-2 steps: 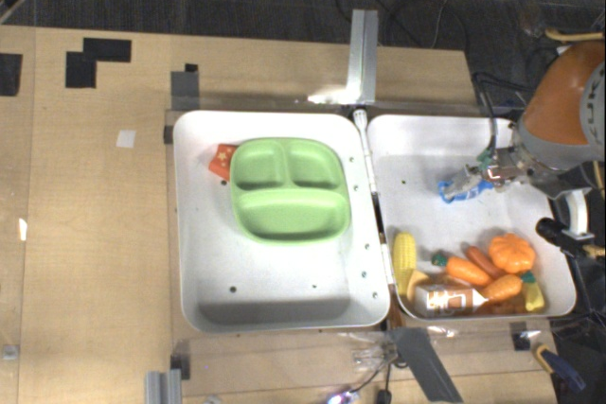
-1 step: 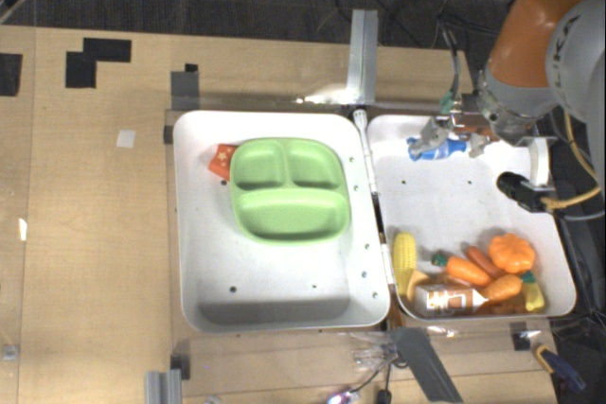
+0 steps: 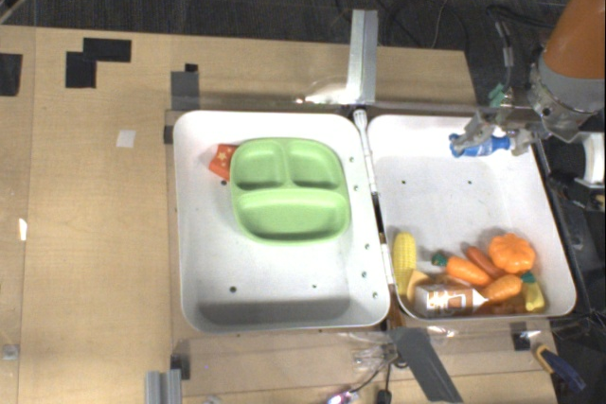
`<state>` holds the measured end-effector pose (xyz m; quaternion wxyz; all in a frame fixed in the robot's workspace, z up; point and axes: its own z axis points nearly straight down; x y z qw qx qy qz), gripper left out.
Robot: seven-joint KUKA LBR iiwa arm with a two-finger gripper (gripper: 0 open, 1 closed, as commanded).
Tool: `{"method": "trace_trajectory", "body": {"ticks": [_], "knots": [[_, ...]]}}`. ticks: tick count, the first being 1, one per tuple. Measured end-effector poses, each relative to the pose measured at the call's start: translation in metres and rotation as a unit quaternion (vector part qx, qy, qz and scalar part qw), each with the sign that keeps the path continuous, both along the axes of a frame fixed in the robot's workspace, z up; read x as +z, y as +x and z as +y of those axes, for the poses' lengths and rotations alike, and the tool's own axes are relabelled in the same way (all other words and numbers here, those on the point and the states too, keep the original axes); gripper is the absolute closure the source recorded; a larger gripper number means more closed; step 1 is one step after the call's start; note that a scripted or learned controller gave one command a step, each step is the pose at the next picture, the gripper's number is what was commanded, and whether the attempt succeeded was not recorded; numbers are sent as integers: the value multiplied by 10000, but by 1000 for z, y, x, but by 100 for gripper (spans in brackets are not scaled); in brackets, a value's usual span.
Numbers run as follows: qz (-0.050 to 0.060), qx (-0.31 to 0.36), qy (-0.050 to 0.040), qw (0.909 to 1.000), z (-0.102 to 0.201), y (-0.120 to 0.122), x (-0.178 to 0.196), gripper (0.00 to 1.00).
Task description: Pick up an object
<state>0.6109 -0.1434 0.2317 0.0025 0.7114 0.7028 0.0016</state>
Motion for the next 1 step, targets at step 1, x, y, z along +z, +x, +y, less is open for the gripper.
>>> {"method": "trace_trajectory", "body": {"ticks": [1], "knots": [[14,262,6,9997,73,-40,-9,100]]}}
